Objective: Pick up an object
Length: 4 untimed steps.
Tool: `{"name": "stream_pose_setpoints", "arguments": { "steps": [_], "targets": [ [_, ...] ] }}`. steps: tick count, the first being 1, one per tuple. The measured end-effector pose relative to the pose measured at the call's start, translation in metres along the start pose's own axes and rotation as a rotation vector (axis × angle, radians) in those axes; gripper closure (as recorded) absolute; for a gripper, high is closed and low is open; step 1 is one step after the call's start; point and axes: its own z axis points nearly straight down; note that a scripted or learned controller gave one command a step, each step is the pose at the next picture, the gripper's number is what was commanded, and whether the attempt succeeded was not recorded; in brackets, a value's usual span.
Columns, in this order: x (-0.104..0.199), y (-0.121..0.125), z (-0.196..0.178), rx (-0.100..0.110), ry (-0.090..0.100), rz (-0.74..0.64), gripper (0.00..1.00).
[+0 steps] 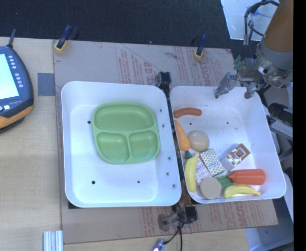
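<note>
My gripper (235, 87) hangs open over the far edge of the right bin (231, 120), with nothing between its fingers. The toys lie below it toward the bin's near side: a sausage (187, 112), a carrot (181, 135), a beige round roll (198, 140), a patterned white box (212, 162), a brown and white carton (237, 153), a red-orange bottle (247, 176), two bananas (191, 172) (241, 191) and a tan disc (211, 187).
The left bin (80, 156) holds a green sectioned plate (126, 133). A teach pendant (6, 88) lies at the bench's left edge. Clamps (62, 40) (198, 45) hold the cardboard sheet at the back.
</note>
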Motion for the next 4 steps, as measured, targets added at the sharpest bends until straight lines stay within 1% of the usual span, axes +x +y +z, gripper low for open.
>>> {"name": "stream_pose_setpoints", "arguments": {
  "steps": [1,2,3,4],
  "targets": [
    [0.031,-0.056,0.148,0.002,-0.001,0.0,0.0],
    [0.035,-0.054,0.157,-0.006,-0.006,0.002,0.0],
    [0.036,-0.052,0.144,-0.011,-0.006,-0.005,1.0],
    [0.036,-0.054,0.146,-0.004,-0.005,-0.004,0.0]
  ]
}}
